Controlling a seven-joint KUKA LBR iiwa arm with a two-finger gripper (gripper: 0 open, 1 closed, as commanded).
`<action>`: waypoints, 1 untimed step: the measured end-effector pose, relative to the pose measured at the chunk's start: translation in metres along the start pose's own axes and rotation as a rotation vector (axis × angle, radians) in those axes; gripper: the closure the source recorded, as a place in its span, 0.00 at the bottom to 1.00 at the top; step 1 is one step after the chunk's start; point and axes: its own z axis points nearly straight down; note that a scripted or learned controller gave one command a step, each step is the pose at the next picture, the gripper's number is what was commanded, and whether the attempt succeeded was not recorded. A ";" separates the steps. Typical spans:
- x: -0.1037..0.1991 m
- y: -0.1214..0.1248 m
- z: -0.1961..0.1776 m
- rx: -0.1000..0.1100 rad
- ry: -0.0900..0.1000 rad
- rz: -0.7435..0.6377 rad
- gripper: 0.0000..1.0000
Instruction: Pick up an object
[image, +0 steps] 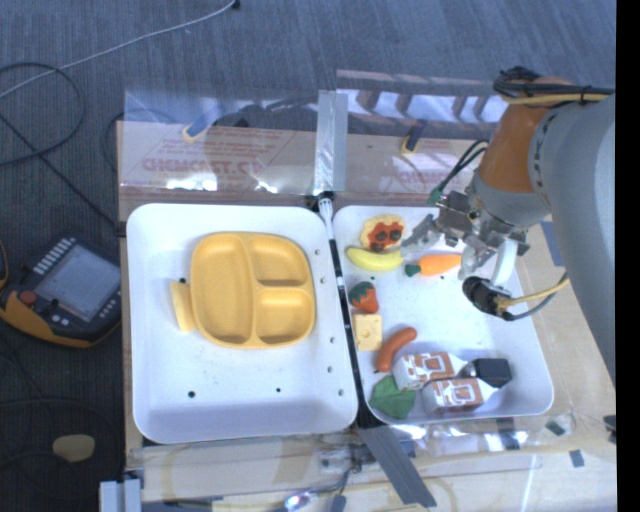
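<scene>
The gripper (432, 232) hangs over the right bin (530, 365) at its twelve-o'clock end, fingers seemingly spread apart, nothing between them. A toy carrot (436, 266) lies just below, a banana (372, 259) at its nine o'clock.

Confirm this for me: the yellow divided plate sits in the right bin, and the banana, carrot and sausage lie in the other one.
Not quite. The camera view shows the yellow divided plate in the left bin, not the right one. The rest stands: the banana, carrot and sausage lie in the other bin, the right bin.
</scene>
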 end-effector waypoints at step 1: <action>0.007 0.021 0.068 -0.002 -0.002 -0.027 0.00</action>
